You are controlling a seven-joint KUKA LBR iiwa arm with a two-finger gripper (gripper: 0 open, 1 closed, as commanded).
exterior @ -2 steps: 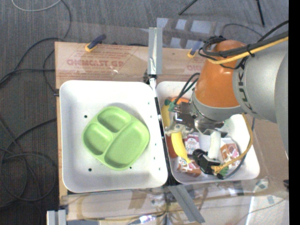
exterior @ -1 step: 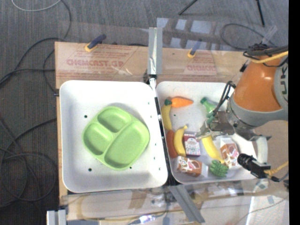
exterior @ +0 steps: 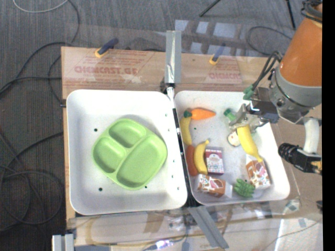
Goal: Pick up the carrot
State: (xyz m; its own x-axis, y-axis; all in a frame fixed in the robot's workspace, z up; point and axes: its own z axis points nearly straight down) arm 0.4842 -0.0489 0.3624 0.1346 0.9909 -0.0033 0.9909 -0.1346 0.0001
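Reading "CHEMCAST GP" faintly on the board [exterior: 110,69] behind the bins; carrot [exterior: 201,113] lies at right bin's [exterior: 282,184] far edge; gripper [exterior: 245,118] finger state I cannot tell

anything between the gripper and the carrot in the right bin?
In the camera view the gripper sits right of the carrot. Between them is bare white bin floor plus one small green piece close to the gripper.
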